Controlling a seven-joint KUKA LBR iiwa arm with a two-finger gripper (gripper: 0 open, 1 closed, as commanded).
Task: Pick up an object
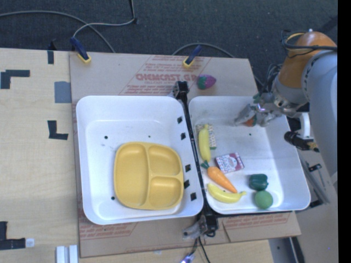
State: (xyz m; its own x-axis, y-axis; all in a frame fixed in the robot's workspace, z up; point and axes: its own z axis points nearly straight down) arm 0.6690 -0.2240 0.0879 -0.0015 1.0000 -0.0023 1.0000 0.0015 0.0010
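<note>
1. Across the far left, a pale wooden tabletop (27, 163) carries dark tape marks and a grey patch, and a dark carpet (164, 4) with thin cables running over it fills the space behind the bench.
2. Next comes a sheet of cardboard (137, 75) with red lettering, held at its far edge by two clamps with yellow and blue handles; both bins rest on it.
3. Sitting on that sheet, the left bin (88, 114) holds a yellow divided plate (148, 175), lying flat toward the near right part of its floor.
4. Just behind the seam between the bins, a small purple and green toy (206, 81) lies on the cardboard.
5. Beside it, the right bin (285, 169) holds a corn cob (204, 142) by its left wall, a small red and white packet (229, 163), an orange carrot (221, 179), a yellow banana (225, 194), a dark green pepper (258, 181) and a round green fruit (263, 200) in the near right corner.
6. Over the far right part of that bin, the gripper (251, 117) hangs from the grey and orange arm (299, 64); something orange shows at its tips, and whether the jaws are apart or closed I cannot tell.
</note>
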